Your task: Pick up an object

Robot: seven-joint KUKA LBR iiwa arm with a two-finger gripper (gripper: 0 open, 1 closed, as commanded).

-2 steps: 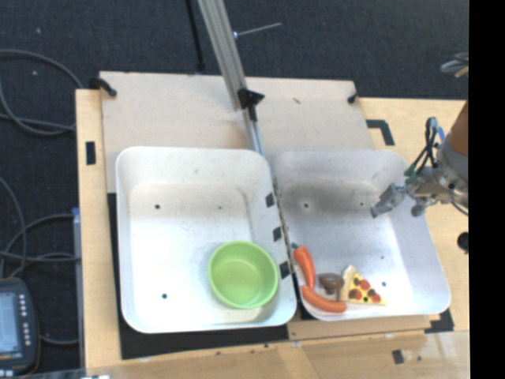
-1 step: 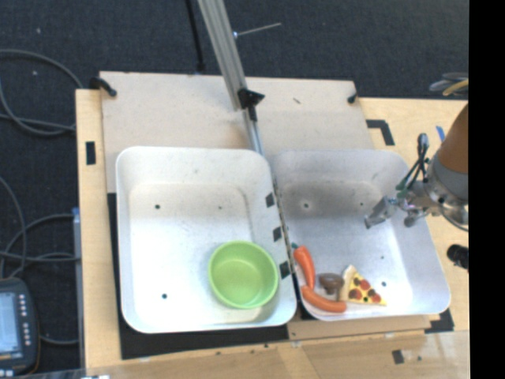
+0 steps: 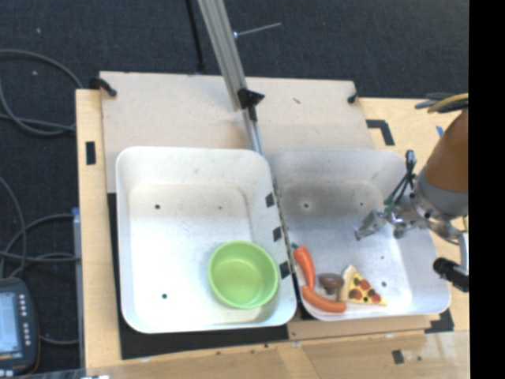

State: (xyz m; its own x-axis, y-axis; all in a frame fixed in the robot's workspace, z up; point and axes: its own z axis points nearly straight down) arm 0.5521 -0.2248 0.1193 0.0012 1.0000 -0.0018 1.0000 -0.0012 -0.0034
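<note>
Hovering over the right bin (image 3: 331,180), my tool (image 3: 371,227), jaws unreadable, holds nothing I can see; carrot (image 3: 305,265), sausage (image 3: 322,300) and pizza slice (image 3: 361,288) lie bunched at its near rim, reachable.

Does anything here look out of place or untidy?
Nothing looks spilled or broken. The carrot, the sausage and the pizza slice crowd the near edge of the right bin; the green bowl sits upright in the left bin.
</note>
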